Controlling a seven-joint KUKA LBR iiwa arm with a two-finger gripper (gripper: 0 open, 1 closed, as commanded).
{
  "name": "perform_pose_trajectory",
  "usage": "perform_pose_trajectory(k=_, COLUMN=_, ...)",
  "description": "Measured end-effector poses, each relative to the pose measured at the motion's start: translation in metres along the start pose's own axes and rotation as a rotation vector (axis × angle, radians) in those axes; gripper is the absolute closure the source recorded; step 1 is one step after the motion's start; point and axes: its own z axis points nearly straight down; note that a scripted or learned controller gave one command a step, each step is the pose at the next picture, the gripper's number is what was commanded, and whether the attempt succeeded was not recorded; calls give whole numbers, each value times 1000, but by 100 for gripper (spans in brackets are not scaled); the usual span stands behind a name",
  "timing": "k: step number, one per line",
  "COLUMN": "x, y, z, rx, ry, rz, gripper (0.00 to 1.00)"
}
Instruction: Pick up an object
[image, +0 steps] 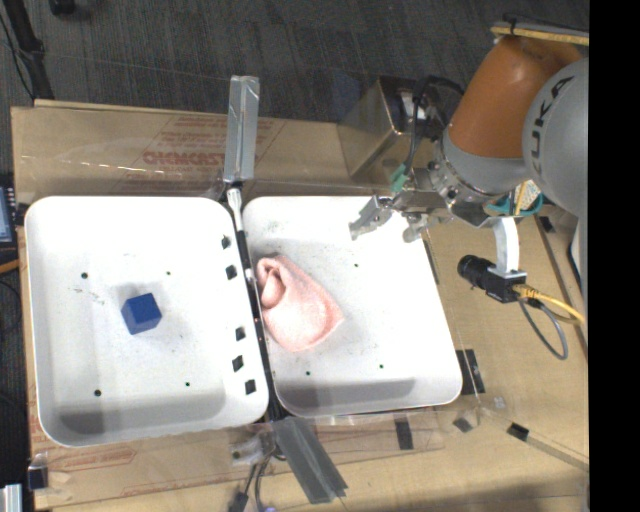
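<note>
I had the arm (530, 100) reaching in from about two o'clock of the view, its grey body filling the upper right corner. The orange band (500, 85) sat just above the wrist, toward one o'clock. From there the wrist pointed toward nine o'clock, ending in the tool (388, 218), which hung a little right of the view's centre, near one o'clock. Its two fingers (364, 222) were spread apart with nothing between them, tips angled down and toward eight o'clock. A cable (545, 305) looped off the wrist toward four o'clock.
</note>
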Motion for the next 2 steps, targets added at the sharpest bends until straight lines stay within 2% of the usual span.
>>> perform_pose_trajectory(k=1, x=15, y=-12, z=150, rx=2, ry=1, rz=-124, gripper=0)
perform_pose_trajectory(k=2, x=20, y=-39, z=190, rx=-7, ry=0, rz=-195, gripper=0)
